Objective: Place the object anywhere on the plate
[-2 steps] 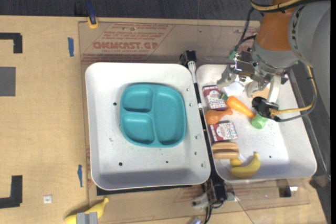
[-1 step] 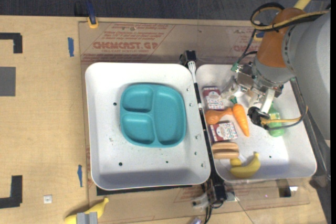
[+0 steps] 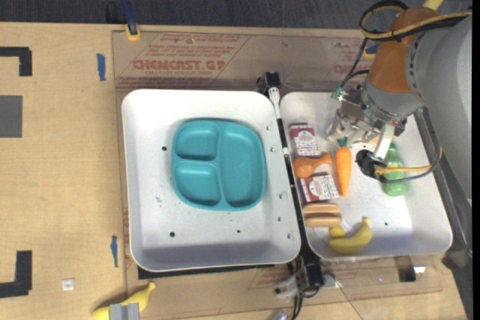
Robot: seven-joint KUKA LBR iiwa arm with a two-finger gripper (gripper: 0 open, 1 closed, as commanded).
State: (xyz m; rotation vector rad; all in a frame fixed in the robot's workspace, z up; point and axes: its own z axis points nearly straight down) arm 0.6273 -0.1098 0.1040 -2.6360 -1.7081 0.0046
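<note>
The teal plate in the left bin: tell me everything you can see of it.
The teal plate is a rounded-rectangle tray, plastic-looking, split by raised ridges into three compartments: one tall on the right, two smaller on the left. It lies flat, slightly skewed, near the middle of the left bin. Nothing rests on it.

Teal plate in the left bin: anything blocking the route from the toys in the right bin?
Only the raised bin walls meeting between the bins. The plate sits alone in the left bin. The gripper hovers in the right bin above the carrot.
</note>
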